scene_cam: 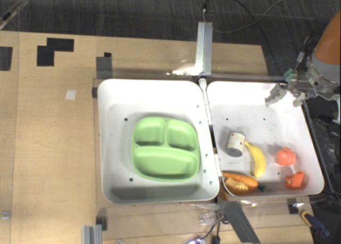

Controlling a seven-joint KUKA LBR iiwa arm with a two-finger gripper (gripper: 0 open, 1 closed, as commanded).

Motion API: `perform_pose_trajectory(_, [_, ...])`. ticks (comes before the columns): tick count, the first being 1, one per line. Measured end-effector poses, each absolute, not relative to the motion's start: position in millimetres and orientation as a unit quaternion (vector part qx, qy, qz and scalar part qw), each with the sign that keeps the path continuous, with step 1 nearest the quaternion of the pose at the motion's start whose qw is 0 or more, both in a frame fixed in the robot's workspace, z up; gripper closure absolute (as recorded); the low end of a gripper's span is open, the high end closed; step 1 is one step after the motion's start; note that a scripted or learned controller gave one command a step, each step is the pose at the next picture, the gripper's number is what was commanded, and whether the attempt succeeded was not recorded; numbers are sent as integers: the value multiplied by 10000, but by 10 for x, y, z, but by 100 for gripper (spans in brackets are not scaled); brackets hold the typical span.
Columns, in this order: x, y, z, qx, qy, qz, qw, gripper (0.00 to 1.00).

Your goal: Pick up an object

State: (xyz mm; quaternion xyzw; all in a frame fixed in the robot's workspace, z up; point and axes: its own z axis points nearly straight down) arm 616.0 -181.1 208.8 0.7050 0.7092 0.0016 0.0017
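Tabletop [48,147] of pale wood is bearing two white bins beneath dark flooring. Claw [285,95] is hovering wide apart, empty, over the right bin's [256,104] far edge; banana [257,159] is lying near its front.

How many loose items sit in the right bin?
5: a cup, banana, carrot on a bread piece, peach and red pepper. More may hide underneath.

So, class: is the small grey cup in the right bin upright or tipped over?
Tipped over. The cup lies on its side beside the banana, its round end facing sideways rather than up.
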Motion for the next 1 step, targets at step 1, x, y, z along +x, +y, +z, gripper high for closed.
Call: perform_pose_trajectory(1, [5608, -1450, 1223, 7907, 6123, 10, 0, 0])
